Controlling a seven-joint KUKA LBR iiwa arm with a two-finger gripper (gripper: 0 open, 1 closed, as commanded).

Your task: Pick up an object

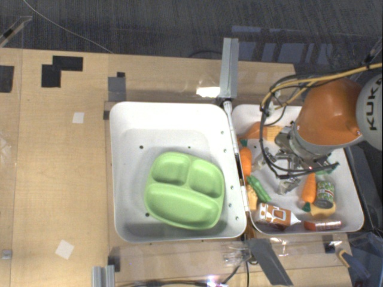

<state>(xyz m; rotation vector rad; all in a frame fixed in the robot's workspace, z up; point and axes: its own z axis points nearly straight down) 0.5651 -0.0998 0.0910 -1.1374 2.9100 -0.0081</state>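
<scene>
The right bin (357,211) holds several toy foods. Along its left wall lie an orange carrot (245,160) and a green pepper (258,189). A brown box (274,215) sits at the front. A second carrot (309,189), a green can (325,191), a yellow piece (324,207) and a red-brown stick (322,225) lie at the front right. The arm's orange band (328,115) hangs over the bin's middle. My gripper (291,169) reaches down below it among cables, close to the second carrot and mostly hidden by the wrist.
A green three-compartment plate (185,190) lies in the left bin (128,130). An orange and yellow item (266,131) sits at the back of the right bin, partly under the arm. A metal post (228,70) stands behind the divide between the bins.
</scene>
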